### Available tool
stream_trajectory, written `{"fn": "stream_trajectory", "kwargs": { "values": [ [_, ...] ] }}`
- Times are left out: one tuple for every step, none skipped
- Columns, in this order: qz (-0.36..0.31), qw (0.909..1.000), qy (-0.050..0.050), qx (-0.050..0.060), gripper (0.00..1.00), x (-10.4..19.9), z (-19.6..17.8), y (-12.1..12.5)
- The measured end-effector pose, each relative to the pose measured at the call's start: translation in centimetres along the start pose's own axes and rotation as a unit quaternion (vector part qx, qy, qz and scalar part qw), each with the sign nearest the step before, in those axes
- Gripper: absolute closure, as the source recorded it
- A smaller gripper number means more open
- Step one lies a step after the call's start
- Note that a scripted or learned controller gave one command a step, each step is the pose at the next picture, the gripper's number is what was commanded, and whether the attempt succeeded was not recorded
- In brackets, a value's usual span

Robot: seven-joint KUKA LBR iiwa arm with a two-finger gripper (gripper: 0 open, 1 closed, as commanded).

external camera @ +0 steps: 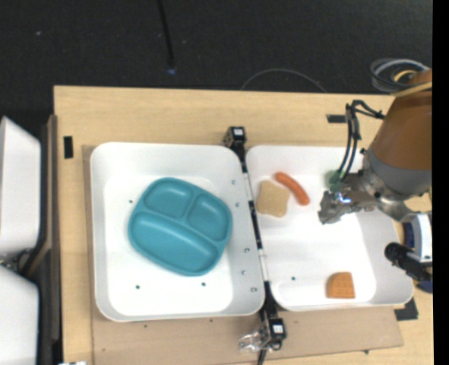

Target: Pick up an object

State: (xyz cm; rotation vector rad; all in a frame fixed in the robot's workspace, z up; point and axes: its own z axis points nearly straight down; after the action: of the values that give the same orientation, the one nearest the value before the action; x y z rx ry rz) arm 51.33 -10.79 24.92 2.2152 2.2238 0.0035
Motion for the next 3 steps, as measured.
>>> {"fn": "stream_trajectory", "kwargs": {
  "values": [
    [-0.002,1.0000,0.001,0.000,1.00,4.4,-0.7,1.9],
    [-0.002,1.0000,0.000,0.001,1.00,10.0,0.2,3.4],
    [-0.002,1.0000,0.001,0.001,1.00,13.8,0.3,5.4]
  ]
}}
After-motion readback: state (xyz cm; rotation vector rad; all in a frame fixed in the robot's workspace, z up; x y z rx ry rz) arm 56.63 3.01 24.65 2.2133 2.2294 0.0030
